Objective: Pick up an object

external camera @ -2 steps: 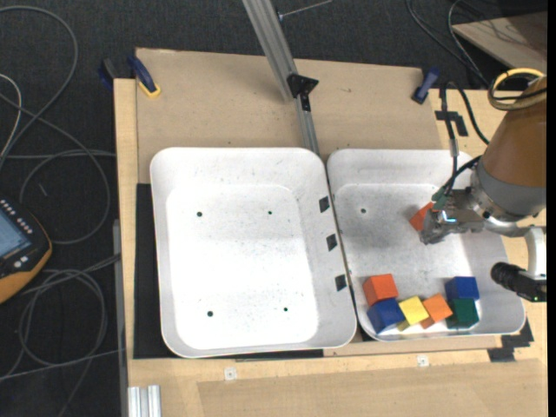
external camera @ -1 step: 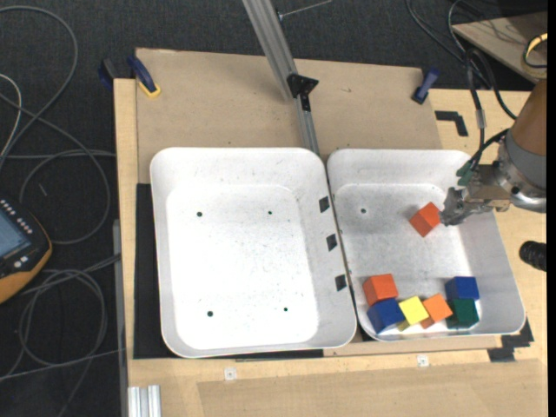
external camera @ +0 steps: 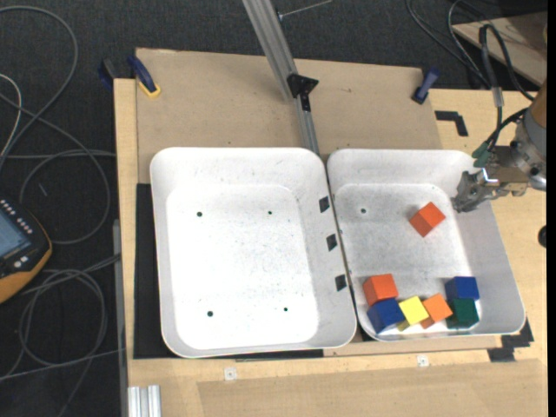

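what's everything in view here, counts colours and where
white bins: 2, side by side on the bench
orange blocks: 3, one alone mid right bin, two in the near cluster
blue blocks: 2, near cluster of right bin
yellow block: 1, near cluster
green block: 1, near right corner
blue clamps: 2, far bench corners
metal pole: 1, grey, far side
gripper: 1, grey, over right bin's far right edge

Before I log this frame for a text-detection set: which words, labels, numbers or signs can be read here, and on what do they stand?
None can be read.
Handheld device on the floor at the left edge: its lit screen is too small and blurred to read.
Blocks and white bins: no print visible.
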{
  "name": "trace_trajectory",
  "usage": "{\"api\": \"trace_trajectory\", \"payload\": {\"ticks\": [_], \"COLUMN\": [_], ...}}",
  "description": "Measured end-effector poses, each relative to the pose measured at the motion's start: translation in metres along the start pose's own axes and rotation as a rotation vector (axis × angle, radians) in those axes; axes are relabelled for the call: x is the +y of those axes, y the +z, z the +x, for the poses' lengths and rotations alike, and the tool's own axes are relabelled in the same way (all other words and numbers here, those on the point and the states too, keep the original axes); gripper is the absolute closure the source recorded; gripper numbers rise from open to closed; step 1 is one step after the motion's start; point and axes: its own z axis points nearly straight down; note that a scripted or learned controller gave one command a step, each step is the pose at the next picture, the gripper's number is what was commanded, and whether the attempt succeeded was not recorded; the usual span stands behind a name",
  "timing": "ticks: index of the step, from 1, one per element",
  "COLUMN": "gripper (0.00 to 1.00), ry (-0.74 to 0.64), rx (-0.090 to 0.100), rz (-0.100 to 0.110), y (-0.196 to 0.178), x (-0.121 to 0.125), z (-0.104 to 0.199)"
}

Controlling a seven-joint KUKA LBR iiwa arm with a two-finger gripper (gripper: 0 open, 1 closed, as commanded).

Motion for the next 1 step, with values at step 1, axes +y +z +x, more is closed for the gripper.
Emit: {"api": "trace_trajectory", "payload": {"ticks": [1], "gripper": [1.0], "ry": [-0.005], "rx": [0.002], "rz": [0.004], "y": [0.0017], "x": [0.0129], "z": [0.0505]}}
